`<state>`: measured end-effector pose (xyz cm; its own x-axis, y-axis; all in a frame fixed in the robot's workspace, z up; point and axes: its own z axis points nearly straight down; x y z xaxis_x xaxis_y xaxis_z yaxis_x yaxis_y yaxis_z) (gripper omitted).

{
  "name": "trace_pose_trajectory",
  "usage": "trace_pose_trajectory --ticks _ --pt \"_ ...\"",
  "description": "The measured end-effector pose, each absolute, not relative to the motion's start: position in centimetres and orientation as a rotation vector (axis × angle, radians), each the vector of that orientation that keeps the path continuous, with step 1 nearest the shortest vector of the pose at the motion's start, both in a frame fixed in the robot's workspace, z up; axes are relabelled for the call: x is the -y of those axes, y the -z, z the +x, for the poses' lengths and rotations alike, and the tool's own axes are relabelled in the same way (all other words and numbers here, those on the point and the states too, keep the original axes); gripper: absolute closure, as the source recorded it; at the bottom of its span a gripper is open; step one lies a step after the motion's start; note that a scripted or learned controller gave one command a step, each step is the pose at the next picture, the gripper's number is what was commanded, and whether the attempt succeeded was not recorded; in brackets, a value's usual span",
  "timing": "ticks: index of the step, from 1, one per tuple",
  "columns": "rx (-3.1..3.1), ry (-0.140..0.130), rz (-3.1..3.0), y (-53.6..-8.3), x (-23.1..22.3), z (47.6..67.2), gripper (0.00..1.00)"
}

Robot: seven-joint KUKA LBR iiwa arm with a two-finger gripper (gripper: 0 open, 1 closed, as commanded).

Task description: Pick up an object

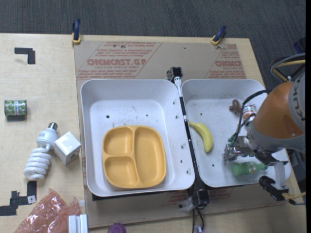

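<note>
Presently, step in hand: the approach to a pick is judged under way; the jaws are lowered into the right bin, low over its floor near the front right corner.
Jaws, state: it cannot be told whether they are wide or narrow, since the wrist and cabling cover them; nothing is seen held between them.
Nearest thing: a green object is seen just in front of and under the jaws, touching or nearly so; which cannot be told.
Green object, long axis: it is judged to lie roughly left to right across the bin, partly hidden, so its ends cannot be told apart.
Banana: it is seen well to the left of the jaws, on the bin floor, apart from them.
Banana, long axis: it is laid on a slant, one end up-left toward the bin divider, the other down-right toward the jaws, curved.
Small brown thing: it is seen behind the jaws, near the bin's back wall.
Next move: a closing on the green object is called for, then a straight lift; a glancing grip is judged the risk.
Left bin: a yellow tray is held in it, far left of the jaws.
</note>
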<state>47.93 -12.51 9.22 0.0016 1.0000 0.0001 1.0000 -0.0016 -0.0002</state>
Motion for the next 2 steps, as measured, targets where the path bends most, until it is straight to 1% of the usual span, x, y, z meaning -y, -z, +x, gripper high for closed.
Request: trace_pose_trajectory --ticks 1,2 --pt "2.225 0.000 -2.220 -9.3 13.3 55.0 0.00" --pt "2.220 -0.001 -2.222 -9.2 10.6 51.0 0.00"
